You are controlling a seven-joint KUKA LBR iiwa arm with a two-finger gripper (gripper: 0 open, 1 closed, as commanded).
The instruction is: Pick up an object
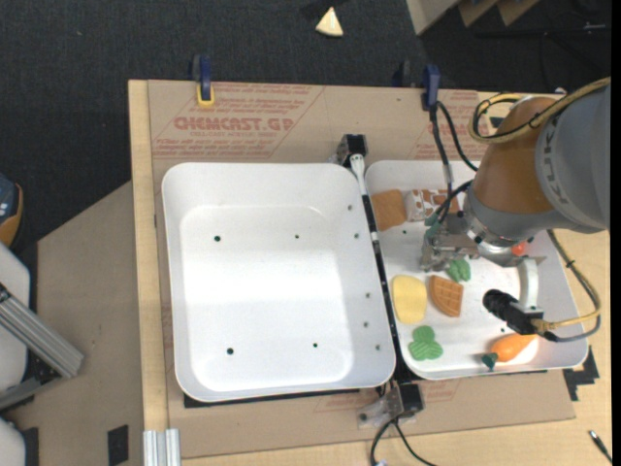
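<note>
Lying slantwise, carrot (511, 349): green tip lower-left.

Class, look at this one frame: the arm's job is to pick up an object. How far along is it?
Done: the gripper is down in the right bin among the toys. In hand: nothing can be seen lifted; a green piece lies right beside it, and the view does not settle whether it is grasped. Left: securing and raising an object. The yellow piece, waffle piece and carrot lie untouched.
</note>
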